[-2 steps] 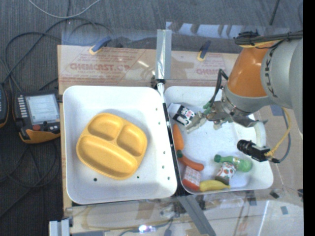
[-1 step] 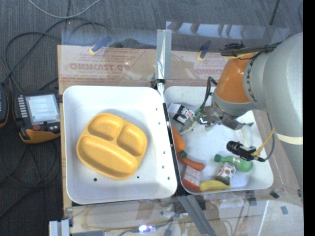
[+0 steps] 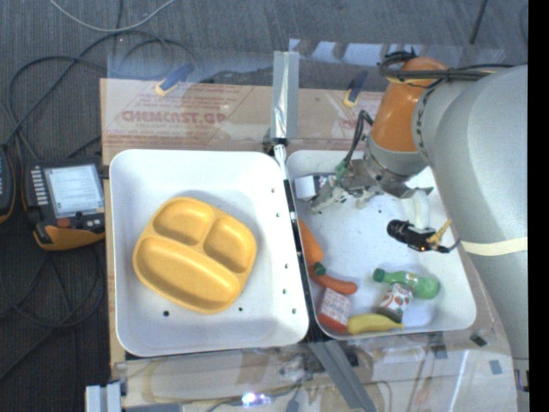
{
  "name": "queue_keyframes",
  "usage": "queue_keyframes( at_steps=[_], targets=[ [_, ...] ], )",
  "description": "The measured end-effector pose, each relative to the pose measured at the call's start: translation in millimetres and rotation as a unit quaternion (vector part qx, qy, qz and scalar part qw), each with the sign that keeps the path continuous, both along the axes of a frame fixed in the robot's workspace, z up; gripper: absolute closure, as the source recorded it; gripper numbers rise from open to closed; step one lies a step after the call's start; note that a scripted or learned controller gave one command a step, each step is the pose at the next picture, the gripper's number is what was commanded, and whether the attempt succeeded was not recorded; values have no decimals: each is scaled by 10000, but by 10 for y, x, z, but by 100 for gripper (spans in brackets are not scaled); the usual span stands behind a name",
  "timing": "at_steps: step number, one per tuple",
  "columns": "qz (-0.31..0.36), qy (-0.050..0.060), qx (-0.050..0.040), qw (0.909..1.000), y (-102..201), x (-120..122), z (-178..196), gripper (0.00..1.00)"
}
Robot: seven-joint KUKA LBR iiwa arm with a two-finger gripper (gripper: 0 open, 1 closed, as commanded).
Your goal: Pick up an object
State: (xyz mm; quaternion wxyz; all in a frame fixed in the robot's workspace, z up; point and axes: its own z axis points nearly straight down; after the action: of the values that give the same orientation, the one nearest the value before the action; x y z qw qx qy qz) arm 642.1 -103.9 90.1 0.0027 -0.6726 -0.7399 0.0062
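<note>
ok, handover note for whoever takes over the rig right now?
Gripper: low over the back left corner of the right bin; no object visibly held.
Right bin: carrot along the left wall, green bottle, carton and banana near the front.
Left bin: yellow plate.
Done: nothing picked.
Left: grasp and lift one object.
</note>
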Motion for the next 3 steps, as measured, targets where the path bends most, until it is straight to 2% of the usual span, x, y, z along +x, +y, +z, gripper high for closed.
queue_keyframes(
  at_steps=[1,2,3],
  targets=[
    [-132,236,69,9996,-105,165,1,0],
    [-141,261,27,9996,-139,151,87,100],
    [-724,-59,9,9974,198,262,934,100]
  ],
)
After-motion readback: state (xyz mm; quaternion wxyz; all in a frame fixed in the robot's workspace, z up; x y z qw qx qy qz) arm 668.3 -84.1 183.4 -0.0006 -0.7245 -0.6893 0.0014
